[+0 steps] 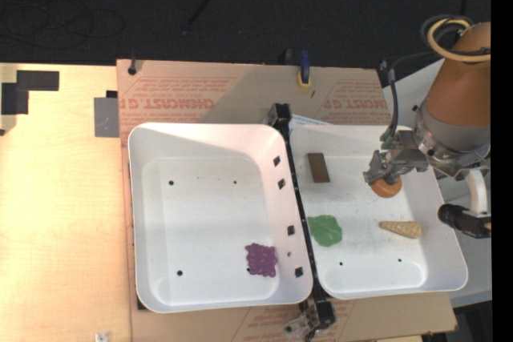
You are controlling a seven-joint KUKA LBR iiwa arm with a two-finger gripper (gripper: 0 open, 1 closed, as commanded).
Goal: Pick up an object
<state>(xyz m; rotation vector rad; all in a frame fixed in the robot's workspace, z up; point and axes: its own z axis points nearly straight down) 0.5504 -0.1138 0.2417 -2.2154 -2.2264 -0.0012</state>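
purple cluster (261, 259) nearest, left of green lump (325, 230). right of lump: tan cone (401, 229). above: brown block (319, 167). gripper (387, 176) clenched over orange ball (386, 187), up-right of lump.

Red print is visible on the cardboard sheet (208, 96) lying under the two bins, appearing upside down along its far edge. The letters are too small and blurred to be read with certainty.
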